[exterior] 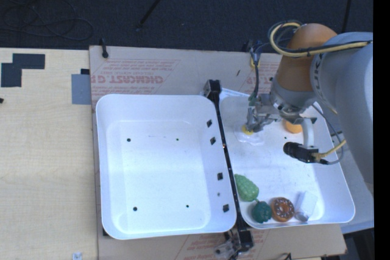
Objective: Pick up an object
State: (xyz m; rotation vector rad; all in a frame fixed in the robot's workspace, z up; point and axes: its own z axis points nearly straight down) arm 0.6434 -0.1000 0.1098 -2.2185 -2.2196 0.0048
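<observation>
Looking down on the right white plastic bin (329, 192), I see the hand (254, 125) low over its far end, beside a small yellow object (248, 129) on a clear glossy patch; whether it grasps anything, I cannot tell. An orange rounded object (293, 126) sits just behind the wrist. Along the near wall lie a light green lumpy toy (246, 187), a dark teal ball (262, 212), a brown sprinkled doughnut (282, 209) and a pale white block (306, 202).
</observation>
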